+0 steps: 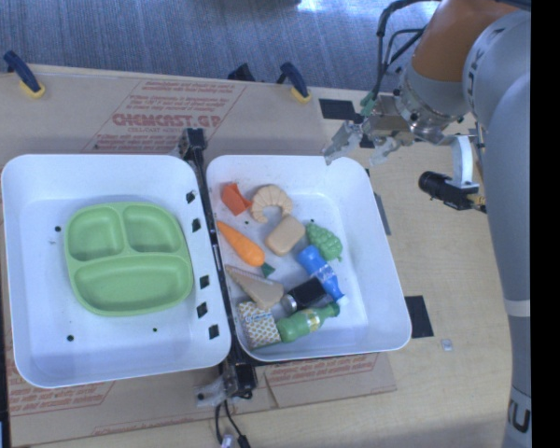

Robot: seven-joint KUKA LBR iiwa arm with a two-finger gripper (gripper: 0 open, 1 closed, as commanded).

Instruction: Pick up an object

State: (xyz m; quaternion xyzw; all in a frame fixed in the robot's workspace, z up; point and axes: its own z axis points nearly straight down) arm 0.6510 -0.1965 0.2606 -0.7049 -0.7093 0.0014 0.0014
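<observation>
With fingers spread and nothing between them, the gripper (359, 147) hangs over the far right rim of the right bin (385, 278), while the carrot (241, 243) lies inside, nearer and leftward, its long axis running diagonally.

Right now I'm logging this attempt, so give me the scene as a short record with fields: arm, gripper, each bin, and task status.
arm: reaches in from the right, above the bench
gripper: fingers spread, nothing between them, over the far right rim of the right bin
left bin: green divided plate
right bin: carrot, croissant, blue bottle, green bottle, other toy food
task status: nothing picked up yet
</observation>
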